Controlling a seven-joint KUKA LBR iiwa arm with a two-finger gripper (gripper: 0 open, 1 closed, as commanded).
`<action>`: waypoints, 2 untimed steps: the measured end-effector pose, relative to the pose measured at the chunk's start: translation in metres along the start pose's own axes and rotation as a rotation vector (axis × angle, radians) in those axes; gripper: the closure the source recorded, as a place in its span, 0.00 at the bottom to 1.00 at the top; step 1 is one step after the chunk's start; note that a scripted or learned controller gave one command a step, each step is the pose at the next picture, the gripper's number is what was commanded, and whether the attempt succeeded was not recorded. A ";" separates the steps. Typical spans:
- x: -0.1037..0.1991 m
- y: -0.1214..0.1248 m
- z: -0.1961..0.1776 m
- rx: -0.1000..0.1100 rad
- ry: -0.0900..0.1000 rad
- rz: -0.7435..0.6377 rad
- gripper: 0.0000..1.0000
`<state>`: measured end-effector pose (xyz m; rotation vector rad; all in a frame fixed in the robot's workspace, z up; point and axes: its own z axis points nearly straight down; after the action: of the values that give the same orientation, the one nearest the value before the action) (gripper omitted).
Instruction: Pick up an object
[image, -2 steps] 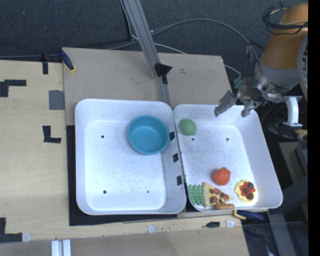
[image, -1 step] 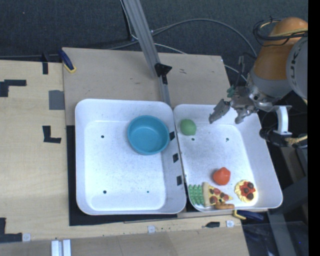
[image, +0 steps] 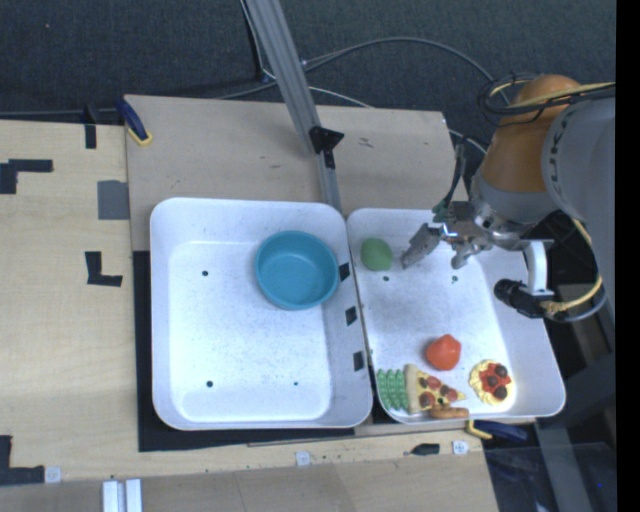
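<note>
**Tool spread above the right bin, green piece just off its fingertip**

The tool (image: 437, 253) hangs over the far end of the right bin (image: 520, 400), its two fingers spread apart with nothing between them. A rounded green object (image: 376, 254) lies in that bin's far left corner, too round to show any long axis or heading, just beside the nearer fingertip and not touching it. Along the near edge sit a red tomato-like piece (image: 444, 351), a pizza slice (image: 432, 390) pointing left to right, and a small tart (image: 491, 381); their details are hard to read. A blue bowl (image: 296, 269) stands upright in the left bin (image: 180, 390).
</note>
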<state>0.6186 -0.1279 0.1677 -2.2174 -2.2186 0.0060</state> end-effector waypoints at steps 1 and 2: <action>0.003 -0.004 0.044 -0.002 0.000 0.000 0.00; 0.003 -0.003 0.031 -0.005 -0.001 -0.001 1.00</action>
<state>0.6157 -0.1244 0.1365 -2.2192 -2.2226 0.0008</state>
